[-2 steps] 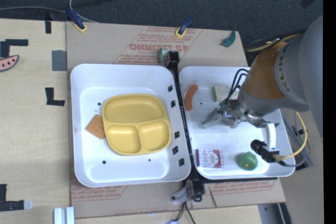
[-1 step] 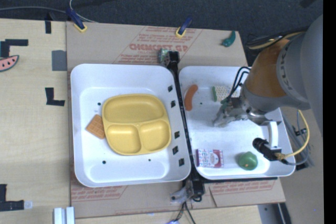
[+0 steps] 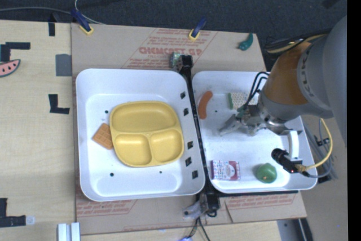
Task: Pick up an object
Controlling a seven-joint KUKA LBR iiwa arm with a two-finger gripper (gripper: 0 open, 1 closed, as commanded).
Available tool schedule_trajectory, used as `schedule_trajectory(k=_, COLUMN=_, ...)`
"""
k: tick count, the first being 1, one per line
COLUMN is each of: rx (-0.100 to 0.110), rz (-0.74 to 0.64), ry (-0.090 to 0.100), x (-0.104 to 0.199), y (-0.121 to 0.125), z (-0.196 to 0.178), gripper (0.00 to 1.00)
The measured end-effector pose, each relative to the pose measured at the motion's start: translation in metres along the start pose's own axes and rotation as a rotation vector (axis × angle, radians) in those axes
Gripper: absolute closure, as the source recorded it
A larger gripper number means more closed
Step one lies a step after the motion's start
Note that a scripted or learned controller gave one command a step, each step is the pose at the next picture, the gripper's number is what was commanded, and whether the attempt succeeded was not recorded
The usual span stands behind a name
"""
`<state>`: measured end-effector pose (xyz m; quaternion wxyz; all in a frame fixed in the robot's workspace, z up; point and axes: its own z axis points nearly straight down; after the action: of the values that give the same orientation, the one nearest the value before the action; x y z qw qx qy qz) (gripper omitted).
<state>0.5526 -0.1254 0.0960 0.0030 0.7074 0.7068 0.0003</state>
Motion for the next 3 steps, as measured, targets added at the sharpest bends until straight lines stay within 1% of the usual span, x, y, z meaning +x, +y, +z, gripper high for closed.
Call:
schedule_trajectory(k=1, rx=0.000, rz=-0.003, ry=0.002, x=-0.002, y=0.073, z=0.010, gripper=0.00)
schedule_trajectory(k=2, rx=0.042, rz=-0.003, ry=-0.009, x=0.019, y=0.108, z=0.012, gripper=0.00)
schedule_trajectory(k=3, rx=0.018, rz=0.001, ry=-0.008, x=0.023, y=0.112, z=0.002, gripper=1.00)
